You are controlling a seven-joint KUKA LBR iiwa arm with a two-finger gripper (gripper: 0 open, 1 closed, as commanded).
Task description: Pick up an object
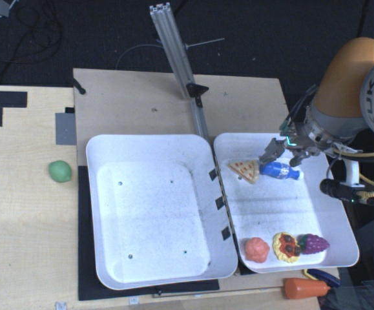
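An orange carrot-like toy (305,288) lay on the counter (19,192) at the near edge, just outside the right bin (342,237). Inside that bin's near end sat a pink ball (257,249), a yellow-and-red toy (286,246) and purple grapes (313,243). Farther back, a waffle-patterned wedge (245,170) rested beside a blue object (280,170). The gripper (283,152) hung just above the blue object, its fingers spread apart and grasping nothing. A green ball (60,171) lay on the counter left of the left bin (99,173).
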